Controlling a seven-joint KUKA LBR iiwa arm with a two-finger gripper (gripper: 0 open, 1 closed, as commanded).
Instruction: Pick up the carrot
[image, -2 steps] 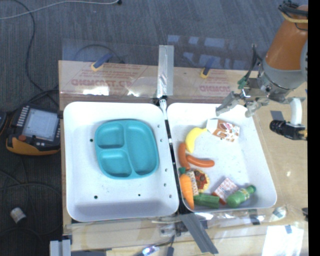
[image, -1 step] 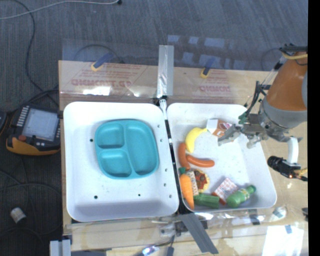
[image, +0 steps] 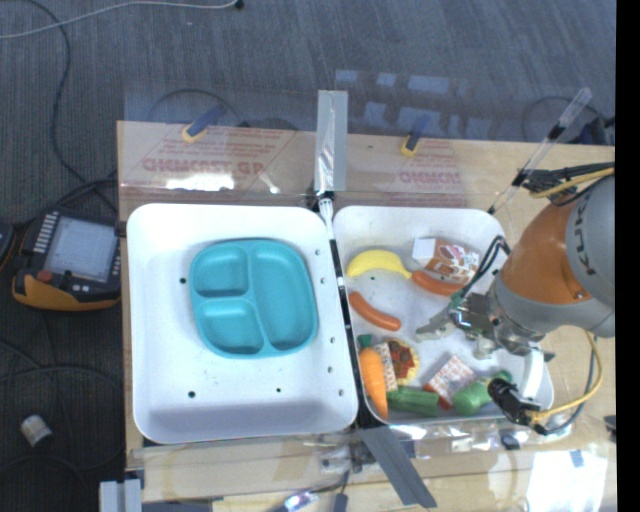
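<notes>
Holding carrot (image: 372, 380), right bin (image: 400, 222), near corner

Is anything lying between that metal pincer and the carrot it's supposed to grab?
Nothing tall blocks it. The carrot lies at the right bin's lower left wall, with a printed food packet right beside it, toward the pincer.

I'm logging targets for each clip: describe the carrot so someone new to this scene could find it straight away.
Look in the right-hand bin, along its left wall near the front corner. The carrot lies there, an orange tapered piece beside a green vegetable. Unlike the redder sausage further back, it is brighter orange and narrows to a point.
</notes>
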